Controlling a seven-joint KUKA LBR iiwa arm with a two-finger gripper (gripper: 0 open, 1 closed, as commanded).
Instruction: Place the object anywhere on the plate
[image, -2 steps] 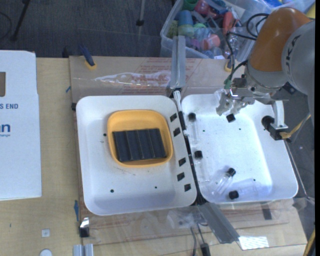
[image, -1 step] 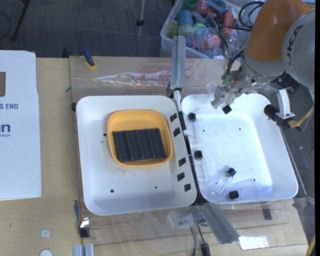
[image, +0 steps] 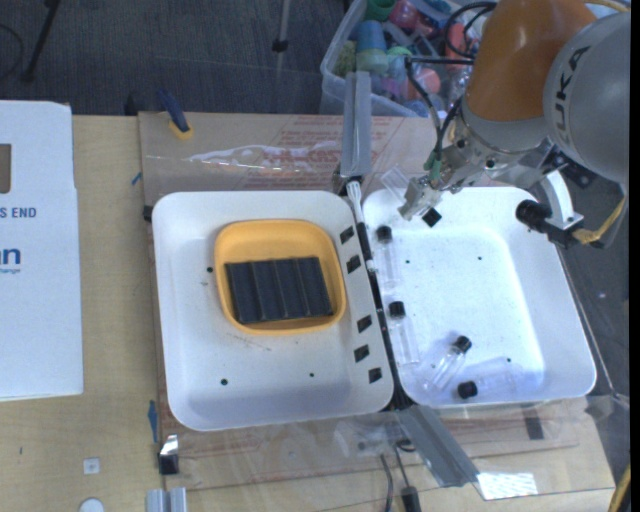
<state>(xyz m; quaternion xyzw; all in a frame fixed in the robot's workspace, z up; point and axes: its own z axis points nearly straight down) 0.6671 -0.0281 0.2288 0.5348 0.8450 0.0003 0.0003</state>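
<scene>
My claw (image: 425, 200) hangs over the back left corner of the right bin (image: 560, 300); whether it is open or closed I cannot tell. The object, probably the clear bottle (image: 445, 360), lies near that bin's front wall, well apart from me. The yellow plate (image: 232, 245) (a dark ridged block (image: 278, 290) covers most of it) sits in the left bin (image: 190, 390). The bottle could roll or slip away. The white box (image: 35, 250) on the counter (image: 100, 440) reads "S END"; my arm (image: 600, 70) reads "UKA".
</scene>
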